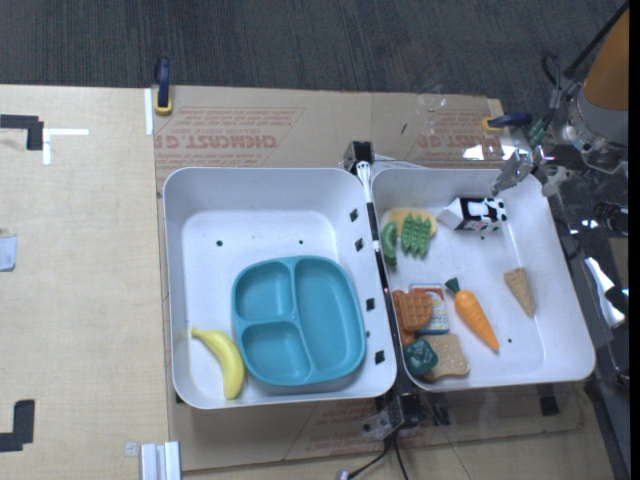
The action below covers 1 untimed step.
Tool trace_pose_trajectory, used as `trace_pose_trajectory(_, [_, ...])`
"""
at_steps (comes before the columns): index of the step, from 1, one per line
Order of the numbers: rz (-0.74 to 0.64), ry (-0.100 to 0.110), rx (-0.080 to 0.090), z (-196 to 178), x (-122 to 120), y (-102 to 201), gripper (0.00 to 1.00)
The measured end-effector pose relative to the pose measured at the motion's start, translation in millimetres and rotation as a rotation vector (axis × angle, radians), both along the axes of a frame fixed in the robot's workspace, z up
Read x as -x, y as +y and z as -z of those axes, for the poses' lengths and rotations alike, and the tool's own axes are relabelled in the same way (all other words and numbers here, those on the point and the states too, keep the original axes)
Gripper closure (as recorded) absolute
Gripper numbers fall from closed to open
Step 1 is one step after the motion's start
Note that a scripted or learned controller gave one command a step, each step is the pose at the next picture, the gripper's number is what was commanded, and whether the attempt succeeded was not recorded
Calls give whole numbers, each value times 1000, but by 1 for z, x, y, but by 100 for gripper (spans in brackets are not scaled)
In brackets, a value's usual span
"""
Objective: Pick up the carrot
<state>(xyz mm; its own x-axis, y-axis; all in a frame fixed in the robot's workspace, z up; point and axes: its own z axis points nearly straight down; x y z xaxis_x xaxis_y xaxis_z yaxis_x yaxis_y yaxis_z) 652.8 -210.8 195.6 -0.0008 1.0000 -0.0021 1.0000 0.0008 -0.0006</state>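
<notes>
The carrot, orange with a green top, lies flat in the right bin, near its middle, tip pointing to the front right. My gripper hangs over the far right corner of that bin, well behind the carrot and apart from it. Nothing shows held in it. The grey arm with its orange band comes in from the upper right.
A black-and-white toy lies just in front of the gripper. Around the carrot are a tan wedge, a bread slice, an orange waffle piece and yellow-green food. The left bin holds a teal divided plate and a banana.
</notes>
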Motion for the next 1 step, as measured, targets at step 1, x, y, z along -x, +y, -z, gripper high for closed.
trace_pose_trajectory(1, [-232, 2, -2, 8, 86, 29, 0])
